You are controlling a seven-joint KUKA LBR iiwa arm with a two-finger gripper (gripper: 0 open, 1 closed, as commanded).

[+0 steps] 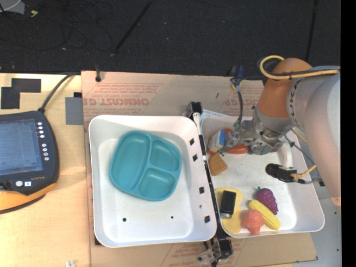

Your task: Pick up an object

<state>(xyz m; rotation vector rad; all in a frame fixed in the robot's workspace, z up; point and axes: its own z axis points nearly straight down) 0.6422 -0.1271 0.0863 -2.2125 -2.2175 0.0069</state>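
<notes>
Gripper (243, 143) hangs low by the orange-red piece (238, 148) beside the brown block (216, 163); its opening can't be told; crowding may spoil the grasp

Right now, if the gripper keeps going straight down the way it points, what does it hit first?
Probably the red and orange toy under the gripper in the right bin, near the blue piece. Depth is hard to judge from this slanted view.

Red print runs along the cardboard sheet (139, 93) under the bins, seen upside down just behind the left bin; its letters are too blurred to make out surely. More red print at the cardboard's front edge is likewise unreadable.
</notes>
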